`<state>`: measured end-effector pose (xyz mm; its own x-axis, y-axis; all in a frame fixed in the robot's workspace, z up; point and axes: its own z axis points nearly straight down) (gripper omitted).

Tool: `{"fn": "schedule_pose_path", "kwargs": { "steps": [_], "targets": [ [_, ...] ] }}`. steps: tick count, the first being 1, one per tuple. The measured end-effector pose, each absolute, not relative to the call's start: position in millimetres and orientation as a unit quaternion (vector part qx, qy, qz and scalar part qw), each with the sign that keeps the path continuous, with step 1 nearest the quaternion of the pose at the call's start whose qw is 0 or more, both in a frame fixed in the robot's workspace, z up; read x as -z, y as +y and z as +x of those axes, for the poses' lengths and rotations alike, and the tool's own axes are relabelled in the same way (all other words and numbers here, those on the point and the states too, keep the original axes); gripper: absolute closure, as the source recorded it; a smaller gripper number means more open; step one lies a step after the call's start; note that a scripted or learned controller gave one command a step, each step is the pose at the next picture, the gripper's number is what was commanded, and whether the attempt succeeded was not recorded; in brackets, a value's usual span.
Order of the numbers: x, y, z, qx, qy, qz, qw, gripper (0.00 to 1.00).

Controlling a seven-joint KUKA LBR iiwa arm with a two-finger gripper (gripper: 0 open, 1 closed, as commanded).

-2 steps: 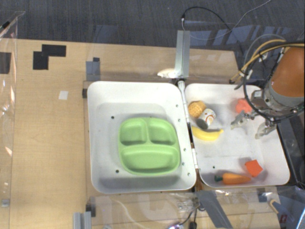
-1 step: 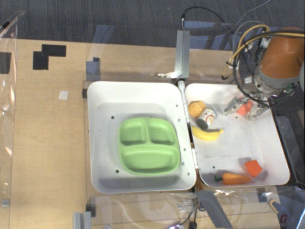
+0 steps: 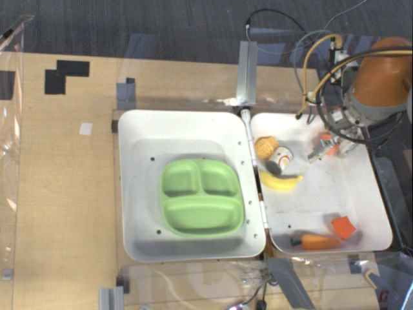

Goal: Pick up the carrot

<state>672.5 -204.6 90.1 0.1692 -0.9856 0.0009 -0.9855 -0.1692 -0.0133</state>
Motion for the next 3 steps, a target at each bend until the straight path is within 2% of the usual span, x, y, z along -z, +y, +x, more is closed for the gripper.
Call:
{"fn": "schedule_pose_path", "kwargs": {
  "steps": [1, 2, 3],
  "targets": [
    [-104, -204, 675.0, 0.0068, 0.647, -0.763, 0.009, 1.0],
    [-224, -129, 662.1, 0.0039, 0.641, -0.767, 0.005, 1.0],
    [-319, -192, 626.2, 0.0031, 0.519, -0.855, 0.003, 1.0]
  ]
}}
